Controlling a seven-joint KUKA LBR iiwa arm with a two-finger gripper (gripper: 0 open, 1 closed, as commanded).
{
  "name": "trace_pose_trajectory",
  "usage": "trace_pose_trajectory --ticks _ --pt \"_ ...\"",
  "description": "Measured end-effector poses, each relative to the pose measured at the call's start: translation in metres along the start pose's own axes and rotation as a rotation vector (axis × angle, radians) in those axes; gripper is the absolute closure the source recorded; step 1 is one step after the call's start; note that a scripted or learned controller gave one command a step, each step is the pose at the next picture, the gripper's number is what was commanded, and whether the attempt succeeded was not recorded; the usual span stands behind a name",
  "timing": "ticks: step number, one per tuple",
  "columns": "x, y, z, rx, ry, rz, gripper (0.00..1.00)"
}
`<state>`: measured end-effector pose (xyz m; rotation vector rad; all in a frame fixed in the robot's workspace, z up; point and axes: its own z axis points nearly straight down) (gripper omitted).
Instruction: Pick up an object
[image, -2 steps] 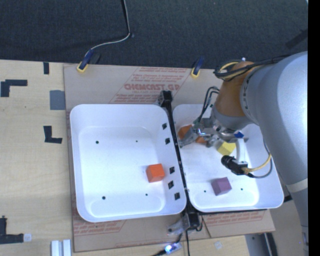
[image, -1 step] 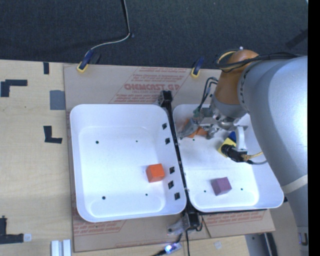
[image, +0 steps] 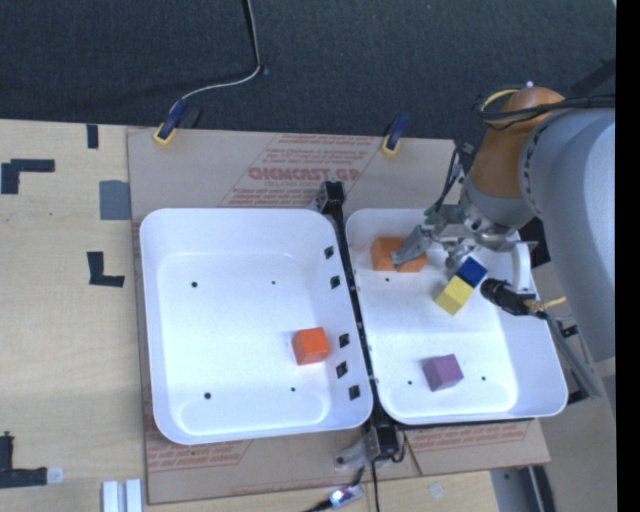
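A: In the camera view, where's the end effector (image: 412, 255)?

B: Low in the right bin (image: 520, 400), at its far left corner, right against the orange block (image: 385, 253).

A: Gripping it?

B: I cannot tell. The block lies just left of it, touching. The yellow-and-blue block (image: 458, 287) sits just right, the purple one (image: 442, 372) nearer.

Pale wooden bench (image: 60, 330) before dark carpet (image: 120, 50).

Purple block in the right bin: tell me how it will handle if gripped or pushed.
The purple block looks boxy with flat faces, so it should slide rather than roll. It seems rigid and probably light. It sits apart from the yellow block, so a push likely disturbs nothing else.
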<state>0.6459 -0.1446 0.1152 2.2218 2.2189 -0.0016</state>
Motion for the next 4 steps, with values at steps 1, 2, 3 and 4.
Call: trace_pose_trajectory --ticks 1,2,3,4 --pt "0.029 0.022 0.028 0.013 0.001 -0.002 0.00" --pt "0.029 0.023 0.017 0.004 0.000 -0.003 1.00" --pt "0.037 0.023 0.027 0.003 -0.003 -0.001 1.00" --pt "0.119 0.021 -0.077 -0.008 -0.001 -0.007 1.00"
